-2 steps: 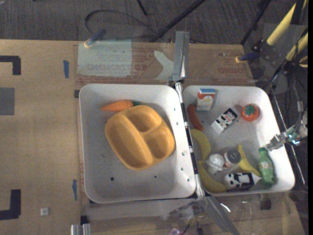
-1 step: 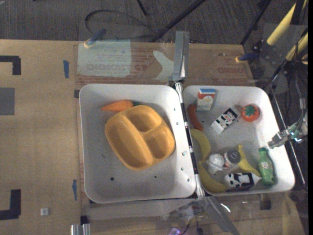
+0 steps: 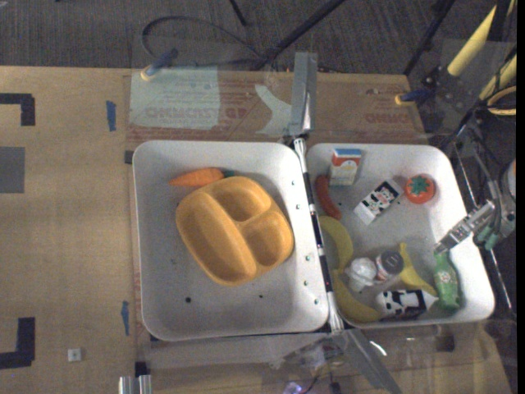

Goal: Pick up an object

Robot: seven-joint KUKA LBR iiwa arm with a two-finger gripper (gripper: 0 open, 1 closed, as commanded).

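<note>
While the jaws (image 3: 464,230) hang over the right bin's (image 3: 459,167) right edge, I can't tell if they're open. That bin's packed: green bottle (image 3: 445,281) just below them, tomato (image 3: 419,188), milk cartons (image 3: 377,200), bananas (image 3: 338,240). The left bin (image 3: 156,245) has a yellow divided plate (image 3: 234,228) and a carrot (image 3: 197,176).
</note>
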